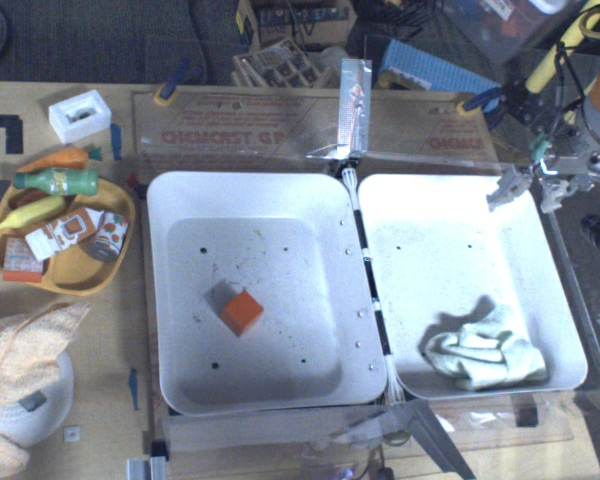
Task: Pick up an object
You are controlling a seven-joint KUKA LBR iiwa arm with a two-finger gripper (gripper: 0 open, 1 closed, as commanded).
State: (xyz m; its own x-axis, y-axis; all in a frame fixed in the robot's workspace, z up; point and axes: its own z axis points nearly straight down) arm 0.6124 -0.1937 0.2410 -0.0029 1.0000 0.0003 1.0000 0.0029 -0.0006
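Currently approach step: gripper (525, 184) over right bin (570, 298) top-right corner, fingers spread, holding nothing. Next: descend onto crumpled cloth (483, 355); orange block (243, 312) in left bin (170, 268).

Single fixed cam above the surface (80, 408), looking down at a slant from the near side. Mid-range: both white bins (170, 268) in frame w/ floor clutter beyond.
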